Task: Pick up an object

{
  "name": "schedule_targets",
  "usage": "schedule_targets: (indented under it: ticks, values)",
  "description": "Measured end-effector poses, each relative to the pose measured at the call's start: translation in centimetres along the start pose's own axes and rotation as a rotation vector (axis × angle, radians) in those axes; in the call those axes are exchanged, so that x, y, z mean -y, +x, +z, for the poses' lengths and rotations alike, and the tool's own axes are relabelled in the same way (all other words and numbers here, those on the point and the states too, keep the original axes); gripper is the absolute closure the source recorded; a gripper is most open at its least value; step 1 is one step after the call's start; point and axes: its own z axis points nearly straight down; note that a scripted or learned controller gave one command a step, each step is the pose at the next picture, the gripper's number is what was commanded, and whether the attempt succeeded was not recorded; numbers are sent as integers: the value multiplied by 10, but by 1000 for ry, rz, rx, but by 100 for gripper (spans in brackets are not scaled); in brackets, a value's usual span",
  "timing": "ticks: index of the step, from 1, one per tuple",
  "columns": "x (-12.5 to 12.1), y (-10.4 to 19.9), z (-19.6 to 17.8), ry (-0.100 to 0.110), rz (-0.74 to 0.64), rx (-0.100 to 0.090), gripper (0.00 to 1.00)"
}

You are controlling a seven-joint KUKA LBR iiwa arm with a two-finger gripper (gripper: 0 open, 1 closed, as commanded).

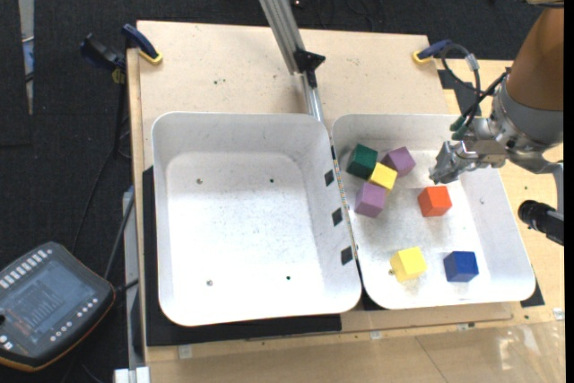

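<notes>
The two-finger metal gripper (446, 168) hung over the right-hand shallow white plastic bin (507, 233), just above and to the upper right of a small orange cube (434, 201); how wide it stood could not be told, and nothing showed in its grasp. The orange cube sat flat, with no long axis to speak of. To its left clustered a dark green cube (362, 161), a yellow cube (383, 177) and two purple cubes (400, 161) (370, 199). Below the orange cube lay another yellow cube (409, 264) and a blue cube (460, 266). No writing was readable.
</notes>
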Motion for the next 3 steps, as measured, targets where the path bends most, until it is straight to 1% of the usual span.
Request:
schedule_targets:
  ticks: [1,2,3]
  values:
    - [-3,59,17,7,-5,-3,100]
    - [1,107,16,7,-5,-3,100]
    - [10,157,19,8,-5,-3,100]
